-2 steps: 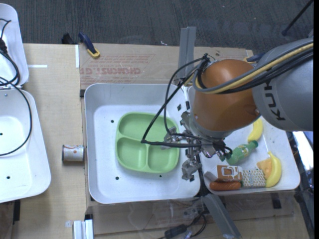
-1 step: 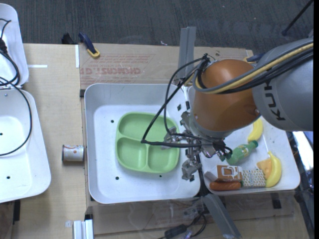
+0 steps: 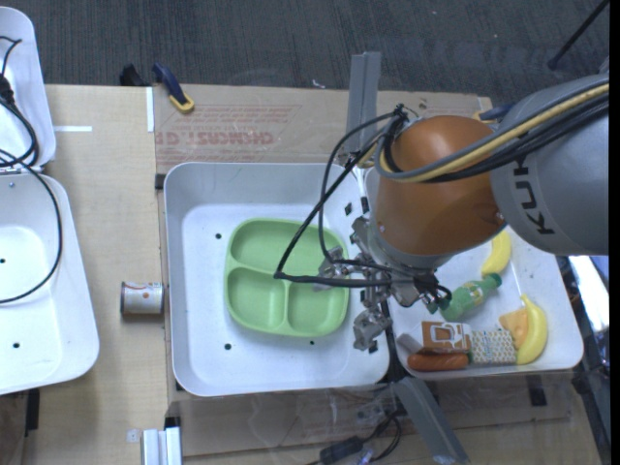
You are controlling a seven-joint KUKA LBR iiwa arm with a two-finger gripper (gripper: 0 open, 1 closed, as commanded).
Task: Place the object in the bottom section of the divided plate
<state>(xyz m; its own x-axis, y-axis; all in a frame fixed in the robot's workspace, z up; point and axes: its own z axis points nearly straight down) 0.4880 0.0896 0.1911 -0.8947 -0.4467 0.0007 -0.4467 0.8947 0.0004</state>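
A light green divided plate [image 3: 284,277] lies in the left white bin [image 3: 194,289], and I see nothing in its sections. My gripper [image 3: 368,327] hangs low under the orange wrist band [image 3: 436,187]. It is over the wall between the two bins, just off the plate's lower right corner. Nothing shows in its grasp. Black cables cross over the plate's right half. The arm hides much of the right bin [image 3: 567,352].
The right bin holds a green bottle [image 3: 468,298], a banana [image 3: 497,255], a yellow-orange fruit wedge [image 3: 529,329], a printed box [image 3: 472,342] and a red sausage [image 3: 438,361]. A small can [image 3: 142,298] lies on the bench left of the bins.
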